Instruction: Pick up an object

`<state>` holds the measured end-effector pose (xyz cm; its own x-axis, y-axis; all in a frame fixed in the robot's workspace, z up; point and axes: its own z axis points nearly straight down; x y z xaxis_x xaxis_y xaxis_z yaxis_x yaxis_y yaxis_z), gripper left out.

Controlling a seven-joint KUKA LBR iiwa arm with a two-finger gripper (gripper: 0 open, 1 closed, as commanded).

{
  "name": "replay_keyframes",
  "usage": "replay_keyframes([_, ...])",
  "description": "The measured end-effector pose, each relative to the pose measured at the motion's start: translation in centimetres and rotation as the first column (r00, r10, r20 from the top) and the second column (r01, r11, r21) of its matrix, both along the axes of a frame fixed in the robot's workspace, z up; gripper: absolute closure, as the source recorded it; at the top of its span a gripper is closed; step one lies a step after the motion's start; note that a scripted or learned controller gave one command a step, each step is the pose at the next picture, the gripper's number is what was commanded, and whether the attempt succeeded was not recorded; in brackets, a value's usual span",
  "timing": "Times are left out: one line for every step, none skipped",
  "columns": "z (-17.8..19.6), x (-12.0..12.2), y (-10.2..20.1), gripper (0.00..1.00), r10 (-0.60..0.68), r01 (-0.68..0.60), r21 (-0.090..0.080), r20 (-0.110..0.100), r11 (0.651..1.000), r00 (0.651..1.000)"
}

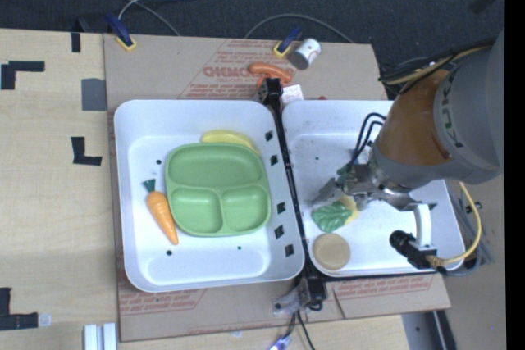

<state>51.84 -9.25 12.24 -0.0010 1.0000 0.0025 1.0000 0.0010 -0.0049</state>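
Low in the right bin point(426, 262), a tan disc point(331, 251) touches a green leafy toy point(330, 216); the jaws point(349, 186) above could snag both, their state unclear.

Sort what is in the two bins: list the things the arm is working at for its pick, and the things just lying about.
In play:
- end effector, low in the right white bin
- leafy green toy vegetable beside it
- small yellow piece at its tip

Lying about:
- round tan disc, right bin
- green divided plastic plate, left white bin
- orange toy carrot
- yellow piece behind the plate
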Motion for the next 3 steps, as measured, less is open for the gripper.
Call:
replay_keyframes([-3.4,1.0,-4.9,0.00,0.000,0.000,0.000,0.008,1.000,1.000])
replay_keyframes([-2.3,1.4,-5.0,1.00,-0.001,0.001,-0.005,0.020,1.000,1.000])
replay_keyframes([-2.3,1.3,-5.0,0.00,-0.001,0.001,-0.005,0.020,1.000,1.000])
